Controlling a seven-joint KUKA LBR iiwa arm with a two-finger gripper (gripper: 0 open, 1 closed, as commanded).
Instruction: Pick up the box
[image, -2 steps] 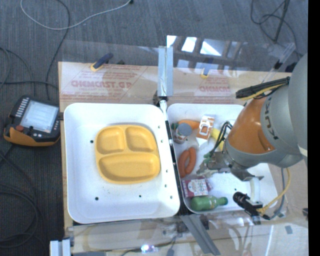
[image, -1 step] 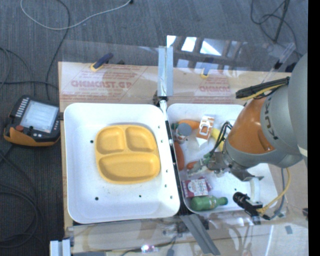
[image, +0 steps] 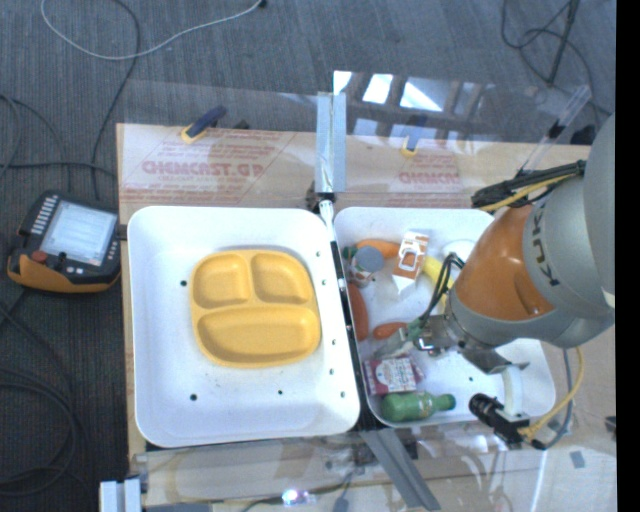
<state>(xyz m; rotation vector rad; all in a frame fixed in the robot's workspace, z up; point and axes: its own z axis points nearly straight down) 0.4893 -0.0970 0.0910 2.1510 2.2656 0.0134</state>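
Arm (image: 560, 250) in from the right, grey link high at the frame edge, orange band (image: 500, 275) bulging over the right bin (image: 545, 385). Wrist bent down and leftward, ending low in that bin's middle. Tool (image: 432, 338) down among the clutter, just right of the carrot-like orange piece (image: 385, 330); tips dark and small, mostly lost under the wrist (cannot tell whether clenched or released, nothing seen between them). Black cable (image: 440, 285) looping down the wrist's left side.

Box (image: 412, 252) near the right bin's back wall, white with orange print, tilted, just right of a grey round lid (image: 367, 259) and an orange item (image: 380, 245). Well apart from the tool, up and left of it. Yellow piece (image: 432, 268) just beside the box, partly under the arm.

Front of the right bin: red-and-white packet (image: 395, 375), flat, and a green bottle (image: 415, 405) on its side below it, near the front wall. Slim orange-red stick (image: 357, 310) along the left wall.

Left bin (image: 160, 400) with a yellow three-part tray (image: 255, 308) in the middle, flat. Both bins on the table (image: 200, 170), touching side by side. Teach pendant (image: 62, 243) on the floor at far left.
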